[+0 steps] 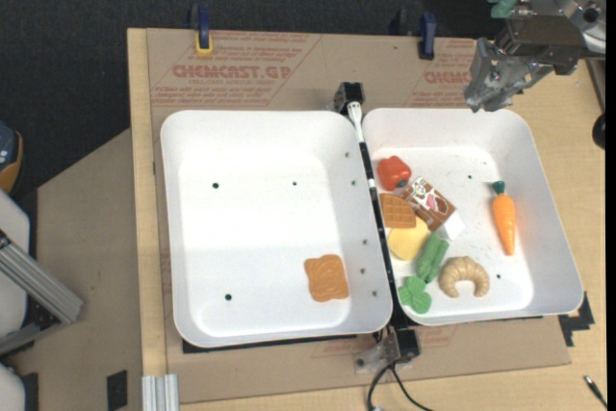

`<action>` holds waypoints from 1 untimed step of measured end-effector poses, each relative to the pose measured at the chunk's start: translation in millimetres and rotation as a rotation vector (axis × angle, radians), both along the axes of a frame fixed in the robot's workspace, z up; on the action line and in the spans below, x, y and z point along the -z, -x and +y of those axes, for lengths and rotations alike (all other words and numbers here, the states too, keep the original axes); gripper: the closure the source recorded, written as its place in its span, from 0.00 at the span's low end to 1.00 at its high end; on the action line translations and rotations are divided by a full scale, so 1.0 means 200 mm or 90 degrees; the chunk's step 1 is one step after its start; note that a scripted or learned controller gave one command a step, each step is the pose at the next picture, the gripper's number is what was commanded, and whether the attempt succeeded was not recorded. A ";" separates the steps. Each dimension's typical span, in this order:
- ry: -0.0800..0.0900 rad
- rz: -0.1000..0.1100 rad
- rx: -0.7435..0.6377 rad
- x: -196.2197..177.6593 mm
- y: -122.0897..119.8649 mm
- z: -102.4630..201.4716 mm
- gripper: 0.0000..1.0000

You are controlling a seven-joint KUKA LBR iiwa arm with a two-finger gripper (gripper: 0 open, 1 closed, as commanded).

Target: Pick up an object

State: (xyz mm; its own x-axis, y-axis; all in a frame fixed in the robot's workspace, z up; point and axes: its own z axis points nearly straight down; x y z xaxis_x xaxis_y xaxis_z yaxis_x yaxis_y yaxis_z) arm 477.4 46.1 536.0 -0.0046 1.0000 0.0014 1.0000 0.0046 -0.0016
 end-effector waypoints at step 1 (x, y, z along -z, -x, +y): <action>0.001 -0.003 0.002 -0.05 -0.01 -0.01 1.00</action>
